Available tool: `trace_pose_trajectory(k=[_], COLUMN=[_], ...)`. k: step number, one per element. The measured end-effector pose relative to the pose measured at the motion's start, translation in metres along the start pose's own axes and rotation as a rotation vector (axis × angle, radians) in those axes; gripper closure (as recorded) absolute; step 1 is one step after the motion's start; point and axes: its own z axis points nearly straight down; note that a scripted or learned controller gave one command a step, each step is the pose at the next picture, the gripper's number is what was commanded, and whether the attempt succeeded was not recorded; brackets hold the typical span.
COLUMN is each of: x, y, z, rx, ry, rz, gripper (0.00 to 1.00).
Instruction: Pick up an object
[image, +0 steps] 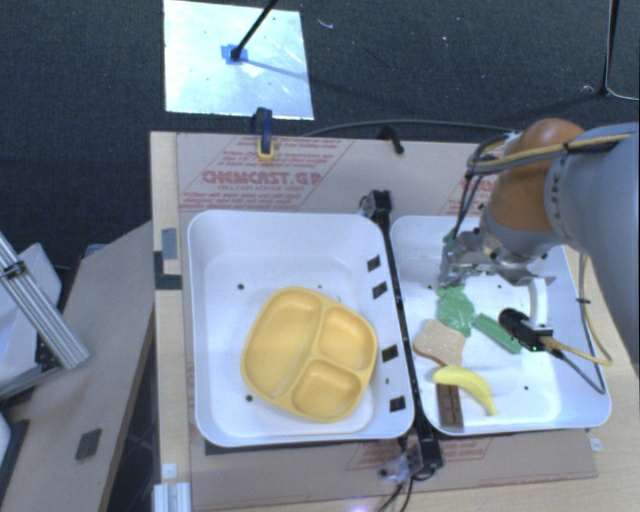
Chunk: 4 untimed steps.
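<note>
My gripper (458, 268) hangs low in the right bin (575, 395), close to its left wall and toward its far edge; whether it is apart or together I cannot tell, and nothing shows in its grasp. Just to the near side of it lies a green leaf (455, 308), the likeliest thing to pick. It looks flat and thin, so I judge that a closing grip could skate over it or pinch only an edge that slips on the lift. A green block (497, 333) lies right beside the leaf, and bread (439, 342) lies at its near end, so a descent slightly off line could shove these neighbours or catch two things at once. The left wall is near enough that a sideways error might strike it. A banana (466, 385) and a brown bar (450, 405) lie toward the near left corner, out of the way. The yellow tray (310, 352) sits in the left bin (230, 260), well apart.
</note>
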Motion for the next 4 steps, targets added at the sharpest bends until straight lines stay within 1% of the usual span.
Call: trace_pose_trajectory(k=[1, 2, 3, 4], x=[-0.007, -0.017, -0.011, 0.037], y=[-0.002, -0.004, -0.009, -0.028], z=[-0.048, -0.105, -0.164, -0.148], rx=[0.007, 0.007, 0.006, 0.014], ry=[0.004, 0.004, 0.004, 0.006], rz=[0.0, 0.0, -0.004, -0.007], gripper=[1.0, 1.0, 1.0, 1.0])
